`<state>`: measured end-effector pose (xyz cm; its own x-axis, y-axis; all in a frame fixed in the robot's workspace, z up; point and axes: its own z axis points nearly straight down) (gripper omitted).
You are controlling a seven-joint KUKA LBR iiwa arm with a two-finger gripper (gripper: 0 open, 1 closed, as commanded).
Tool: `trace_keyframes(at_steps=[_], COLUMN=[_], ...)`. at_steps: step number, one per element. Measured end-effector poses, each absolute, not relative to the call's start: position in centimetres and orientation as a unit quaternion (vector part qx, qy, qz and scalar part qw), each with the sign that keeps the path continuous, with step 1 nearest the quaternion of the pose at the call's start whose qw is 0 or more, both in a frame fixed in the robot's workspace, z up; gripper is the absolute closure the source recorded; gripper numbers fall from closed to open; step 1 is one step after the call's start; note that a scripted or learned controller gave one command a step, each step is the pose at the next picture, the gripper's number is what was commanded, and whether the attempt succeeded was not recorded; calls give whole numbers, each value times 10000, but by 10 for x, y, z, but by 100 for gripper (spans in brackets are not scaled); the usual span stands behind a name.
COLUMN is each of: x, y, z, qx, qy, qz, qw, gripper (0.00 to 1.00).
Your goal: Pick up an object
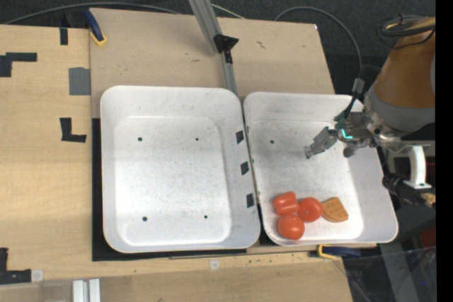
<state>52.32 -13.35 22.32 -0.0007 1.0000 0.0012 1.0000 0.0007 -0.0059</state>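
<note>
Right now I see three glossy red tomatoes [294, 212] clustered beside an orange biscuit-like piece [335, 210], lower right; the gripper [316, 145] hangs above them, its state I cannot tell.

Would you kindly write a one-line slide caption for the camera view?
KUKA arm's gripper hovers over the right bin, above three red objects and an orange piece clustered at the near edge.

The light is even and quite bright from above; the white bins [170, 99] look slightly overexposed, shadows are soft, focus mildly grainy.
</note>
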Motion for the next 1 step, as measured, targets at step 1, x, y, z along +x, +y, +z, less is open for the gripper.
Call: trace_keyframes(at_steps=[1], x=[524], y=[-134], z=[225], qx=[-7065], qy=[-7077], qz=[5], qw=[7], gripper=[0])
